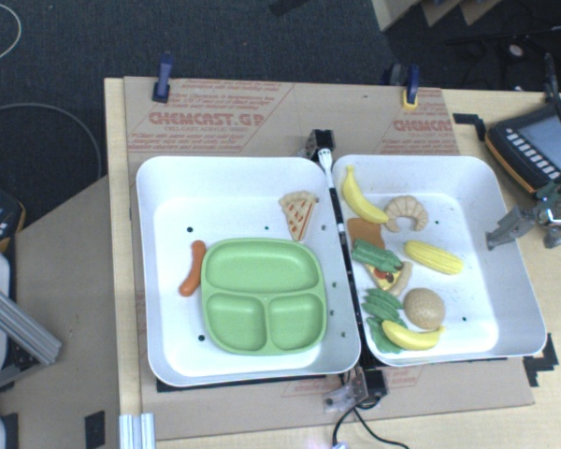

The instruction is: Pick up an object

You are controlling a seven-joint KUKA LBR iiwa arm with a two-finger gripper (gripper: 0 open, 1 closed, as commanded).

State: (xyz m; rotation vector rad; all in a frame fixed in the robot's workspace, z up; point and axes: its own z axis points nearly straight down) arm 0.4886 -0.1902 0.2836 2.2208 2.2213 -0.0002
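The right bin (477,195) holds several toy foods: a banana (360,195), a croissant (408,212), a yellow corn cob (434,257), a pizza slice with green topping (381,262), green beans (381,304), a brown roll (424,307) and a second banana (411,337). In the left bin (168,195) lie a green divided plate (262,295), a wedge-shaped slice (299,214) and an orange sausage (193,267). My gripper (516,227) is a small grey shape over the right bin's right rim, apart from all the foods and with nothing seen in it.
A black divider (335,215) runs between the two bins. A cardboard sheet (215,120) lies under them, clamped at the back. An orange-edged device (535,148) sits at the right, beyond the right bin.
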